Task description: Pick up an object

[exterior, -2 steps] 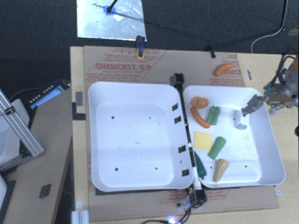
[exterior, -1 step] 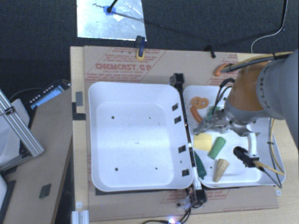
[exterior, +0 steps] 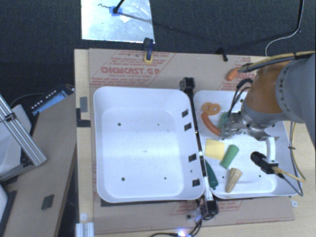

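Seen from above, at a slant: a light brown counter (exterior: 123,65) with two shallow white bins side by side.

Left white bin (exterior: 143,142): just a plain white floor with a few small dark dots.

Right white bin (exterior: 269,181): holds the small things to pick. An orange curly ring-shaped toy (exterior: 211,108) near the back. Just below it, a long orange sausage-shaped toy (exterior: 211,125), lying at a slant. A pale yellow square block (exterior: 214,149) in the middle, touching a green cylinder-shaped toy (exterior: 229,156) on its right side. A tan cone-shaped toy (exterior: 233,178) near the front, just below the green cylinder. A dark green thin toy (exterior: 211,176) along the left wall, near the front.

Grey arm with an orange band (exterior: 276,90) reaching in from the right, over the right bin. End effector (exterior: 226,127) low in the bin, just right of the long orange sausage and just above the yellow block. Cannot tell if open or closed, or if anything is held.

Another orange thing (exterior: 232,74) on the counter behind the right bin, partly hidden by the arm.
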Tool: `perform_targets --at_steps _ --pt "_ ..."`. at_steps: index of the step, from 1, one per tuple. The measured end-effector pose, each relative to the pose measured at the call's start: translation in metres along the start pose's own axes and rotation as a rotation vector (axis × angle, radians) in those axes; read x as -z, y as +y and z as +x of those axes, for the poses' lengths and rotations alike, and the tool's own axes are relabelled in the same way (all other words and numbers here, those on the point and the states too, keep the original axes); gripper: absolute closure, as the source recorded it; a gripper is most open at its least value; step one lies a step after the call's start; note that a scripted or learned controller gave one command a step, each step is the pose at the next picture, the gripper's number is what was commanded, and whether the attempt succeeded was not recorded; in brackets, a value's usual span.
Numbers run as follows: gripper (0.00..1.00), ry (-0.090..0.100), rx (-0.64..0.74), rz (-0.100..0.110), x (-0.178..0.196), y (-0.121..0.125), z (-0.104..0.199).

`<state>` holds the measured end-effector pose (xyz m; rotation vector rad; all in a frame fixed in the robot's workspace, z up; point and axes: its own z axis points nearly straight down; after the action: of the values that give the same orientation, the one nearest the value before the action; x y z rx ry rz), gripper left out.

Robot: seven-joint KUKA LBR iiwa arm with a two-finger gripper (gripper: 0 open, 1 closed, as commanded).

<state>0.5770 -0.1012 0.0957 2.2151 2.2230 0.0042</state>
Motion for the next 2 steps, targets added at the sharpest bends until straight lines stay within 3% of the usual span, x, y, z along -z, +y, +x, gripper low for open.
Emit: perform_targets --at_steps 1,2 --pt "1.00 0.002 -0.005 0.010 -0.012 -0.094 0.006" --pt "1.00 0.000 0.009 -0.016 0.096 0.009 0.050"
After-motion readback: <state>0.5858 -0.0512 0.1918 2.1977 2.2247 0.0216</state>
